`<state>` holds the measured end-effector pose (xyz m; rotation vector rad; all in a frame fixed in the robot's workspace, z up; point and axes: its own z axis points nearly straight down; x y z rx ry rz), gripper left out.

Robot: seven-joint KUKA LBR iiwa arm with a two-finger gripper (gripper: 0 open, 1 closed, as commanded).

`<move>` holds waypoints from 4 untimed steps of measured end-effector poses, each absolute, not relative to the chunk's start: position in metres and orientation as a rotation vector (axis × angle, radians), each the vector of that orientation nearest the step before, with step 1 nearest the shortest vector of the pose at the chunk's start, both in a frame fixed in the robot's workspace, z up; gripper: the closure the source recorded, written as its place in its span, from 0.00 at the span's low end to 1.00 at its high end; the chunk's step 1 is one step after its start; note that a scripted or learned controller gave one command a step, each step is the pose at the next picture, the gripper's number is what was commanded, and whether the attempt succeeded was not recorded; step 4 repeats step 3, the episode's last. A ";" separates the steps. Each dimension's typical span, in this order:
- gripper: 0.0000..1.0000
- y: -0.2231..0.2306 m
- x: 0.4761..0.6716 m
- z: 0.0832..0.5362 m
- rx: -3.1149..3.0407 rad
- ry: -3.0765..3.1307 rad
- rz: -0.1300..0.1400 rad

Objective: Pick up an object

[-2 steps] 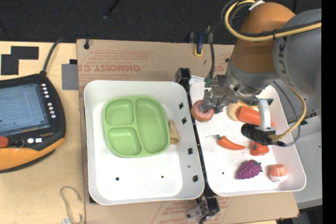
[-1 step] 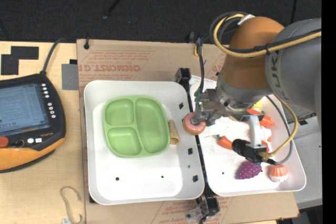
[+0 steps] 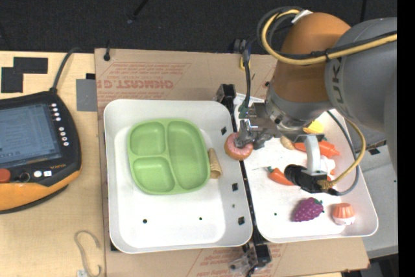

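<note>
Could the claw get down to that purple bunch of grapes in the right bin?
Probably yes. The grapes lie uncovered near the right bin's front edge, apart from the strawberry beside them. The claw is over by the donut.

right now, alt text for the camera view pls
The arm's hand is down at the divider between two white bins, right over a pink donut. The left bin holds a green divided plate; the right bin holds toy foods including purple grapes.
</note>
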<state>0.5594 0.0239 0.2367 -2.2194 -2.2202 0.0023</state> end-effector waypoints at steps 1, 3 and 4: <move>1.00 0.031 0.552 0.220 -2.218 -2.218 0.007; 1.00 0.026 0.564 0.233 -2.216 -2.223 0.004; 1.00 0.026 0.564 0.233 -2.216 -2.223 0.004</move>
